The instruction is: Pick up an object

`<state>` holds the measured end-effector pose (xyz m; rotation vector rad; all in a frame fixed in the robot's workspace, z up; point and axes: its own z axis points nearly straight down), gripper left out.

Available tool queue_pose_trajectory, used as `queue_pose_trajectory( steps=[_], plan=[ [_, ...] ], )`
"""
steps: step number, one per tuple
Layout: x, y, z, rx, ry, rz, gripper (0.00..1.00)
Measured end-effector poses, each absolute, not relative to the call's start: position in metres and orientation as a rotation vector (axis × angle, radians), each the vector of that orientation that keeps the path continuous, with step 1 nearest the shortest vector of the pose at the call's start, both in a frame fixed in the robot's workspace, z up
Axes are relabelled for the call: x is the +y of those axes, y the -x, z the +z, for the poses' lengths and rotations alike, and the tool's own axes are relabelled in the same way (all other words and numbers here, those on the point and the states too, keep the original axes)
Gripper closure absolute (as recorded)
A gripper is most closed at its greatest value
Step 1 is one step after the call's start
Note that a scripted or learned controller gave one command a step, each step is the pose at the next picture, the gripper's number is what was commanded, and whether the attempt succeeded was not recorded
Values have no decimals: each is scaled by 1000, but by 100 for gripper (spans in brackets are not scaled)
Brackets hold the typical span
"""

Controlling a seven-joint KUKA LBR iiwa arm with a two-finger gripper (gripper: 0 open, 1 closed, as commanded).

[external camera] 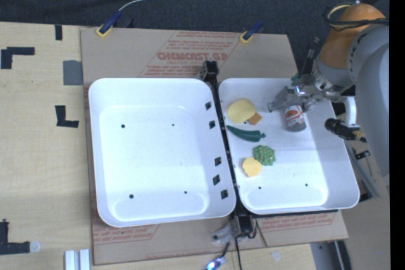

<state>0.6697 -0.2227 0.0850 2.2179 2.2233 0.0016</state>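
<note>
Yellow piece (251, 167) nearest — gripper (295, 112) over small can (295, 118).

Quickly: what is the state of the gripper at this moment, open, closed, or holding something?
Gripper: directly above a small can in the right bin; open or closed cannot be told, and no hold is confirmed.

The hand (292, 100) hovers above a small can (295, 117) in the right bin (329, 167).

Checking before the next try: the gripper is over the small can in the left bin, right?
Not quite. The camera view shows the gripper over the small can in the right bin, not the left one.
</note>
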Motion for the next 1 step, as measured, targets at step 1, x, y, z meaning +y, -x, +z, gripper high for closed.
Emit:
queue_pose_trajectory(
  steps=[1],
  plan=[
    [-223, -669, 85, 2224, -2216, -1, 0]
  ],
)
